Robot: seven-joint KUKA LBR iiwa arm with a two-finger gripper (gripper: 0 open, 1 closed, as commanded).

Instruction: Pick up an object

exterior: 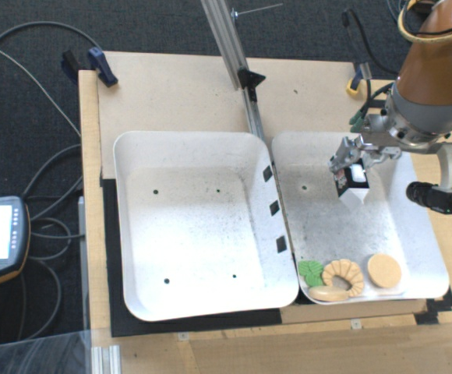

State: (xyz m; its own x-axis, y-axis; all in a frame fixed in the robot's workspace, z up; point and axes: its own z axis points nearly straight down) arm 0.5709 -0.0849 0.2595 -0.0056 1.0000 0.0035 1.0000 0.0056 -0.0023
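End effector [352,171] clamped on small boxy white-black object [357,182]; ridged tan ring [343,276] lying nearby.

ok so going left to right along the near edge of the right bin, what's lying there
green piece → ridged tan ring-shaped piece → round flat tan piece, all along the right bin's near edge, with the gripper farther back.

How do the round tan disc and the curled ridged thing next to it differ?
The disc is flat, smooth-faced and a full solid circle; the curled piece is ridged and bent into an arch with an open middle. The disc lies apart near the right wall; the curled piece lies beside a green piece. Both are tan and lie along the right bin's near edge.
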